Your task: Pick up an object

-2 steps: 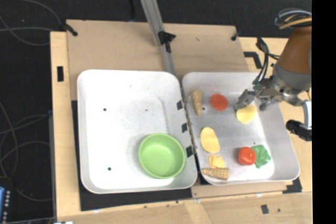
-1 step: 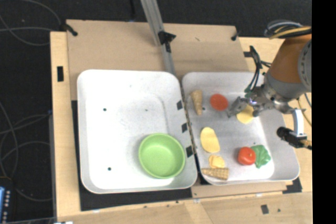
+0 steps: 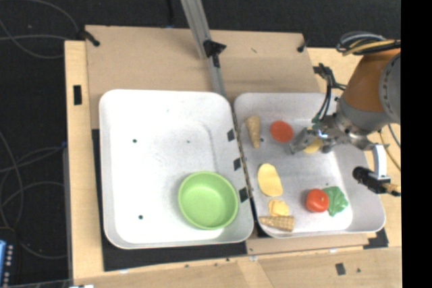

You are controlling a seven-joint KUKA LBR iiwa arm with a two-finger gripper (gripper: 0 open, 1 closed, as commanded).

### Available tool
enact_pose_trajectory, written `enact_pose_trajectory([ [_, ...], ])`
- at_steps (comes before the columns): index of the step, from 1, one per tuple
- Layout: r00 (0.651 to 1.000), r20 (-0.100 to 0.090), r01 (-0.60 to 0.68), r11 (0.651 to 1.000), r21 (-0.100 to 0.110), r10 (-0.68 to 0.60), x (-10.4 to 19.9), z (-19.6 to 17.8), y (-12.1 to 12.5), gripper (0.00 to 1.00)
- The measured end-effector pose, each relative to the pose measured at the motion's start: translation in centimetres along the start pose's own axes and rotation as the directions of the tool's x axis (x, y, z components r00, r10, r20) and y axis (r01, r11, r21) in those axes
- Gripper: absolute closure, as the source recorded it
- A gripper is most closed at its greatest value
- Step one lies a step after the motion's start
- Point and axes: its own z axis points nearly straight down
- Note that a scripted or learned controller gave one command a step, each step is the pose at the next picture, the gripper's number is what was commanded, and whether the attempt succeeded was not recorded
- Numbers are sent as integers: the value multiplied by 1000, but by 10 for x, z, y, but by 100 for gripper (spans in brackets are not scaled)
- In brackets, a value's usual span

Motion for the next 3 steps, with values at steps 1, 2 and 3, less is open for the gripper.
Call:
enact_pose_trajectory([
  [1, 1000, -1, 0, 1000, -4, 0, 0, -12, 1, 100],
  [2, 1000, -3, -1, 1000, -8, 1, -4, -76, -2, 100],
  [3, 1000, -4, 4, 1000, -7, -4, -3, -120, -1, 100],
])
